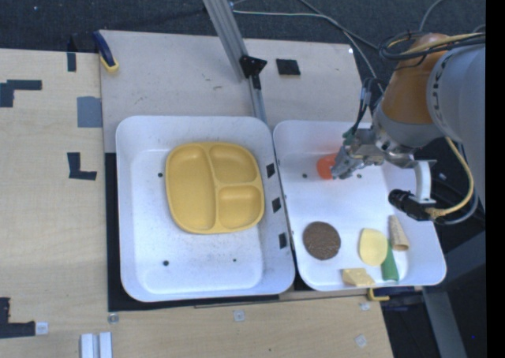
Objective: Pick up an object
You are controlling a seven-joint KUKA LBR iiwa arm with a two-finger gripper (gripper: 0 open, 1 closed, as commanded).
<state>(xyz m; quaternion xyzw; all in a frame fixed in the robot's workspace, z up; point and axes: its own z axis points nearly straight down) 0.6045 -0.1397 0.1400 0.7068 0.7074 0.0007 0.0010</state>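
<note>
With the two-finger gripper (344,169) low in the right white bin (359,210), touching the small orange-red rounded object (326,165) near its far left corner, its grip unreadable, it should centre before lifting.

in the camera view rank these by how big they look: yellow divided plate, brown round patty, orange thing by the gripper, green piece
1. yellow divided plate, by far the largest
2. brown round patty
3. green piece and orange thing: both small; the orange one is partly hidden by the gripper, so I won't rank them.
</note>
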